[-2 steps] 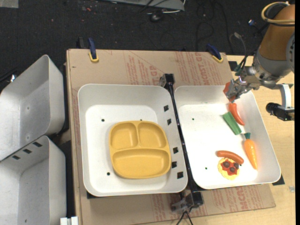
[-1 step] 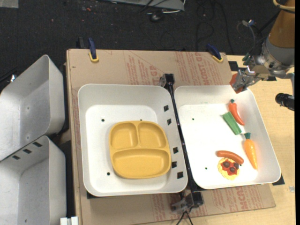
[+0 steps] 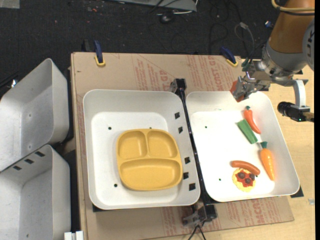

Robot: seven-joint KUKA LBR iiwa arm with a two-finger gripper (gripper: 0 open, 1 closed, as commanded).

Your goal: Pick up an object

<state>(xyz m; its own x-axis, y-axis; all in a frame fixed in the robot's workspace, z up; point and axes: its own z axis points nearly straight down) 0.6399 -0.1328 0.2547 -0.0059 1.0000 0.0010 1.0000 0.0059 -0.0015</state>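
The right bin [image 3: 215, 149] holds several toy foods along its right side: a red-orange pepper [image 3: 251, 120], a green stick [image 3: 246, 131], an orange carrot [image 3: 267, 163], a red sausage [image 3: 245, 166] and a small yellow pizza [image 3: 243, 179]. My gripper [image 3: 244, 89] hangs over the bin's far right corner, above and just beyond the pepper. A small reddish piece [image 3: 237, 90] shows at the gripper's lower left tip, and I cannot make out whether it is a held object or part of the gripper.
The left bin [image 3: 100, 114] holds a yellow divided plate [image 3: 149, 159]. A black divider with clips [image 3: 186, 134] runs between the bins. Two spare white bins [image 3: 30, 134] stand off the bench at the left. Cables lie behind the bench.
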